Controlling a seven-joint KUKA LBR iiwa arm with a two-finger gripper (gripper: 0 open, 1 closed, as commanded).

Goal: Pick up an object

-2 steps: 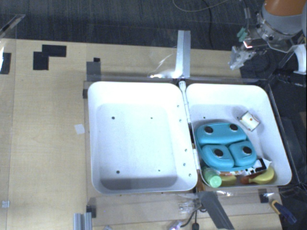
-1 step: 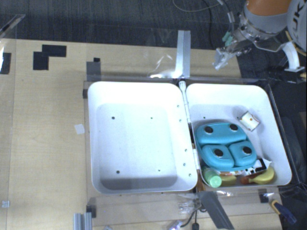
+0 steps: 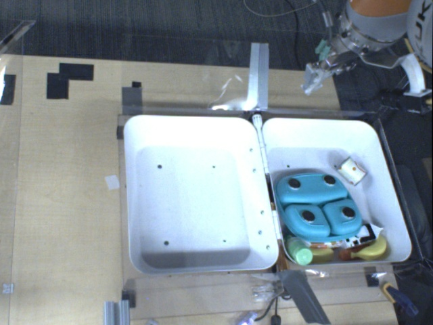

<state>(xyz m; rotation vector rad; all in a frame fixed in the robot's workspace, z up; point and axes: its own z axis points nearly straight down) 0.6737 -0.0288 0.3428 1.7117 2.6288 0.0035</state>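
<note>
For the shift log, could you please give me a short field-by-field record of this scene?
arm: raised beyond the bins' far edge, at the view's upper right
gripper: above the bench, outside both bins, nothing seen between its fingers
right bin: blue three-lobed object, small white box, green-capped item, yellow item
clutter: packed toward the right bin's near side
left bin: white, beside the right bin

Overhead slanted view of both bins (image 3: 196, 131)
</note>
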